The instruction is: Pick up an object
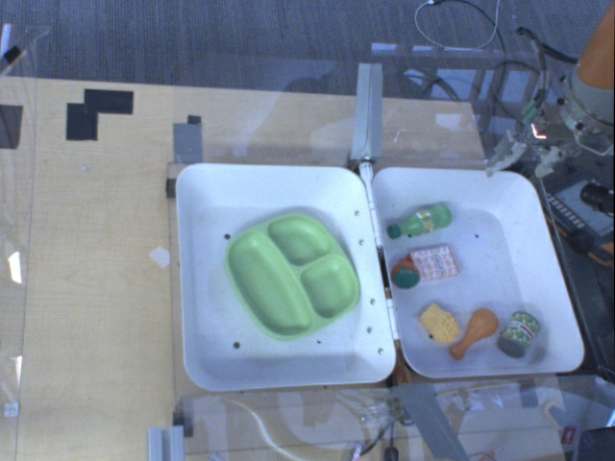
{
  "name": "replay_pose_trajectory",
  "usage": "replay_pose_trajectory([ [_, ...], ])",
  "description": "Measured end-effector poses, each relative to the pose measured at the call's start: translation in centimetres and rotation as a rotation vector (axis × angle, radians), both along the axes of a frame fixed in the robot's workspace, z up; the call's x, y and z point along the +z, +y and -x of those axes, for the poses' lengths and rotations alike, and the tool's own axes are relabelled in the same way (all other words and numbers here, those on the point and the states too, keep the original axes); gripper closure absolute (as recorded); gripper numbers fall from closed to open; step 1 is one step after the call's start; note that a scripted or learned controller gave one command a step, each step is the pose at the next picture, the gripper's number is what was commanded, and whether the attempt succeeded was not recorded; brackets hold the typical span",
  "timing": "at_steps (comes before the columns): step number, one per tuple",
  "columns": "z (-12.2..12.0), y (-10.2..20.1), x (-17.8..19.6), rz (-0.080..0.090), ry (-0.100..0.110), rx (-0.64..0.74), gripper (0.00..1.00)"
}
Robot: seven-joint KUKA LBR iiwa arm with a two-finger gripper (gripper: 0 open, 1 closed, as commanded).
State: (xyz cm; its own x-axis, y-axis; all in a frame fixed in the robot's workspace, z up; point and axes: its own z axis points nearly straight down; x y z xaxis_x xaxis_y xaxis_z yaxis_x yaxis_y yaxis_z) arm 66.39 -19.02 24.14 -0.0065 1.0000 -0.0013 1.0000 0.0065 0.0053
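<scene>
The tool (524, 152) hangs at the far right corner of the right bin (553, 257), above its rim, with the grey arm (588, 104) and its orange band rising off to the right. Two pale fingers spread apart below the wrist, so the tool stands open with nothing between them.

Taking the right bin as the landmark: it holds five small things. Nearest its far wall lies one green bottle (420, 222) on its side, with a yellow label. Toward the bin's middle, beside the wall shared with the other bin, lies one flat pink checked packet (433, 262), and touching that packet's left edge is one small piece in teal and red (405, 276). Along the bin's near side sit three things in a row: one yellow corn-like piece (439, 323), one orange drumstick-shaped toy (473, 332) just beside it, and one small can (519, 334) with a green label in the near right corner. All of these are well apart from the tool.

To the left of the right bin, sharing a wall with it, sits the left bin (207, 353). It holds one light green divided plate (291, 275) with three compartments, tilted askew near its middle.

Both bins rest on the pale wooden surface (86, 286), which bears two black patches (96, 111) far to the left of the bins.
</scene>
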Motion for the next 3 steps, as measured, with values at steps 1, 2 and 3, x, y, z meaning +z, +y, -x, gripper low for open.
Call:
replay_pose_trajectory([
  [1,1.9,5.0,-11.0,0.000,-0.001,0.009,0.00],
  [2,7.2,10.0,-15.2,0.000,-0.007,0.076,0.00],
  [3,12.7,10.0,-15.1,-0.001,-0.011,-0.024,0.00],
])
